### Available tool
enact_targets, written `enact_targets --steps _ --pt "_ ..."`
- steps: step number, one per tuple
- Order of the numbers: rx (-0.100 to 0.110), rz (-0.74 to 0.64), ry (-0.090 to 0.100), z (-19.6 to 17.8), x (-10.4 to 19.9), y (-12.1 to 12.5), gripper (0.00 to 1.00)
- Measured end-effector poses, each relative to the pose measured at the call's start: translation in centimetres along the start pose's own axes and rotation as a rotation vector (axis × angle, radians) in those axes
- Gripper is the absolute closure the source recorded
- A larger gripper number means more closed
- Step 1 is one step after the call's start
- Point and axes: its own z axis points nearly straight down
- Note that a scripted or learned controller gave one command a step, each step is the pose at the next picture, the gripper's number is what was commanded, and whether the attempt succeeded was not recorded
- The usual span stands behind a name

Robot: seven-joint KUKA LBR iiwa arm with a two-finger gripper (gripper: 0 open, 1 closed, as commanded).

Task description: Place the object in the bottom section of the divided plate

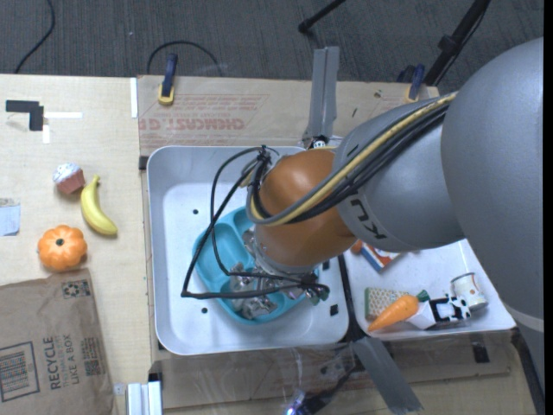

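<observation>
Grey arm [484,145] looms over the pincer [259,296], its grip state untellable, so the divided plate [212,253] at 9 o'clock could be knocked askew.

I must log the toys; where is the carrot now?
The carrot lies in the right bin, near its front-left corner, between a cow figure and the bin divider.
</observation>
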Motion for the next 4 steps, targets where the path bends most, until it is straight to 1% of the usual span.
enact_targets --steps 1,2,3,4 --pt "-0.007 0.318 -0.002 -0.1 -1.4 -8.5 1.0" --pt "0.003 0.448 0.001 -9.9 3.8 -21.9 1.0" --pt "0.0 0.431 0.004 -9.8 3.0 -17.4 1.0" --pt "0.002 0.298 -0.001 -11.9 0.5 -11.7 1.0"
